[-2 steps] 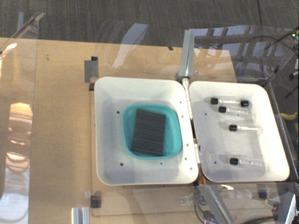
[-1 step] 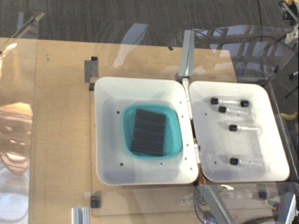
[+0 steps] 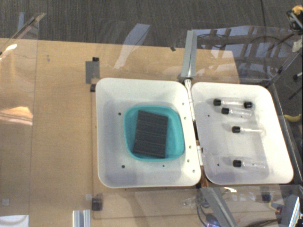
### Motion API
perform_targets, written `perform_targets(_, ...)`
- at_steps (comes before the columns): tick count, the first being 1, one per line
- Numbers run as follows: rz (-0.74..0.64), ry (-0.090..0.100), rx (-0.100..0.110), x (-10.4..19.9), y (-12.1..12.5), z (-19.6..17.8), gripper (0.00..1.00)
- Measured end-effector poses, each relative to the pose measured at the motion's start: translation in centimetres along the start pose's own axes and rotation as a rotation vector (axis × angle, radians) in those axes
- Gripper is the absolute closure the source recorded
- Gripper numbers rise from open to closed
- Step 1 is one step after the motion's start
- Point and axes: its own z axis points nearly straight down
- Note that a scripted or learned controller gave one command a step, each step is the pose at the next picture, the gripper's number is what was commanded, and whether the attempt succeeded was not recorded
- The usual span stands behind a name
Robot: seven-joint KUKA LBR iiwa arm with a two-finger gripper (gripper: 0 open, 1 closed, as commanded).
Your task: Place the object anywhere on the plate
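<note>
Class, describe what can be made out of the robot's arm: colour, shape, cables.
Little can be settled. A grey piece with a pale stripe at the lower right edge and dark cables left of it may belong to the robot; whether either is the arm cannot be told.

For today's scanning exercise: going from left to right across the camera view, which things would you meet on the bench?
Left bin → teal plate → dark ridged block lying on the plate → right bin, holding several clear tubes with black caps.
</note>
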Motion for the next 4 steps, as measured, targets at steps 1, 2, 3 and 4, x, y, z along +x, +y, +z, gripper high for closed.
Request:
perform_targets(1,0.003,0.0,0.0,-5.5,-1.1,0.0,0.0)
perform_targets(2,0.004,0.001,-0.001,-9.5,-1.9,-0.1,0.0)
perform_targets(3,0.0,0.001,0.0,3.0,-1.5,0.1,0.0)
perform_targets(4,0.0,0.0,0.0,-2.6,-0.5,0.0,0.0)
